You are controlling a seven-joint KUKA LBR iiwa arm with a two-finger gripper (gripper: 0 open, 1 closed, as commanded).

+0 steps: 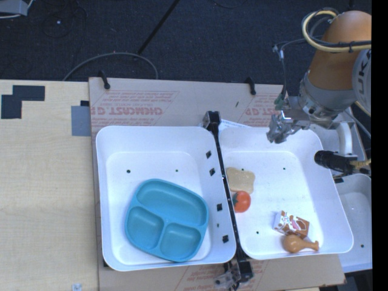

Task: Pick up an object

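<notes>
Objects for picking number four, all in the right bin (315, 162): one tan bread slice (240, 179) against the left wall, one red tomato (241, 201) just below and touching it, one small red-and-white packet (292, 224) near the front right corner, and one tan drumstick (298, 244) just beside the packet at its front edge. Whatever is printed on the packet is too small to read.

One blue plate (167, 218) with three compartments lies in the left bin (115, 162), toward its front. The two bins sit side by side, joined by a black divider (222, 187) with clips.

Under the bins lies one cardboard sheet (151, 102) printed in red; the lettering is reversed and reads as mirrored "CHEMCRET", seen once behind the left bin and partly again behind the right one and along the front edge.

Over the far rim of the right bin hangs the gripper (277, 133), well apart from all four objects. How far its fingers are spread I cannot tell; nothing shows between them. To the left, the wooden bench (42, 187) carries a few dark tape patches (24, 99).
</notes>
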